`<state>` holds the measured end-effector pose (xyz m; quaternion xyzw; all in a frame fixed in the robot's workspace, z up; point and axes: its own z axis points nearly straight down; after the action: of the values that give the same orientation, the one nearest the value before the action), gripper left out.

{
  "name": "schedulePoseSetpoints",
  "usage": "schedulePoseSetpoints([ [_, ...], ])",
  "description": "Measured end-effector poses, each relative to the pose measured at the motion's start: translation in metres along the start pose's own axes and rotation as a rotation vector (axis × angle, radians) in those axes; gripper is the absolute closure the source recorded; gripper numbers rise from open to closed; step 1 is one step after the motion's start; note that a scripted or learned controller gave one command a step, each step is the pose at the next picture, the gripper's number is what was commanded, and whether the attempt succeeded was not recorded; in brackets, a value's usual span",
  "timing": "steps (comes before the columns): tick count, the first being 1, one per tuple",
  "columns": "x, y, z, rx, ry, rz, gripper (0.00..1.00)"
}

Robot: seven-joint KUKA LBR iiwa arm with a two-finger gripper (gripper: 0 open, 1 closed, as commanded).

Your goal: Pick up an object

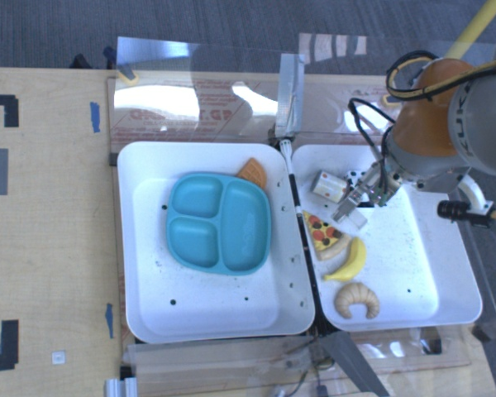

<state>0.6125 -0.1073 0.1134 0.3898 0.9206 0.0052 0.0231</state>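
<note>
- Pale wooden counter [41,246] at far left, bearing dark square marks and strips of blue tape.
- Left white bin [149,304]: teal three-compartment plate [219,223] near its centre, tilted a little; an orange-brown wedge-shaped piece [253,171] at 1 o'clock of the plate, tucked against its rim.
- Right white bin [422,288], just beside the left one along a shared edge.
- Along that bin's left side, top to bottom: small white block-like object [330,186] at 11 o'clock; toy pizza slice [323,232] below it; yellow toy banana [350,260] at 5 o'clock of the pizza, close beside it; tan toy croissant [357,299] at 6 o'clock of the banana.
- Jaws [355,205] low in the bin's upper part, at 4 o'clock of the white block and 1 o'clock of the pizza slice; cannot tell how far open, nor whether touching or holding anything — metal parts and cables muddle there.
- Grey arm with orange band [426,114] entering from 2 o'clock.
</note>
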Motion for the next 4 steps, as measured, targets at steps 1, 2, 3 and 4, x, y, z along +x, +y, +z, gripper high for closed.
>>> schedulePoseSetpoints([
  [1,-0.005,0.004,-0.016,-0.009,-0.017,-0.002,1.00],
  [2,-0.011,0.022,-0.002,0.004,0.005,0.279,1.00],
  [3,0.085,0.058,-0.112,0.019,0.027,0.402,1.00],
  [4,0.136,0.070,-0.075,0.025,0.042,-0.150,1.00],
])
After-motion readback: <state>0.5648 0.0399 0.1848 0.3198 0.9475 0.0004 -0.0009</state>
